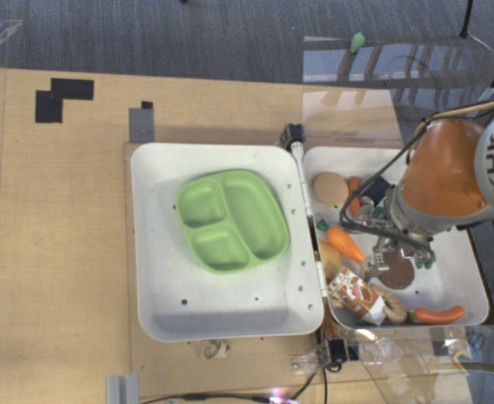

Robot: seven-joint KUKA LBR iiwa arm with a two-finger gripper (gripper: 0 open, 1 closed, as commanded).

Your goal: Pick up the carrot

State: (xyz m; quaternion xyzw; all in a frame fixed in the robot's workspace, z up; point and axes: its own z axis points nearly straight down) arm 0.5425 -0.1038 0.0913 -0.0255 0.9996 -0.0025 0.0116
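The gripper hangs over the right bin, its opening impossible to judge; the carrot lies just beside it, near a packet and brown disc; crowding could spoil the grasp.

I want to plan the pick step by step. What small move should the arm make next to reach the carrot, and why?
Probably a short shift toward the left bin, then down. The gripper hangs in the right bin over a brown round thing, while the carrot lies free just beside it, nearer the wall between the bins. It seems to be off the carrot, so it should line up first.
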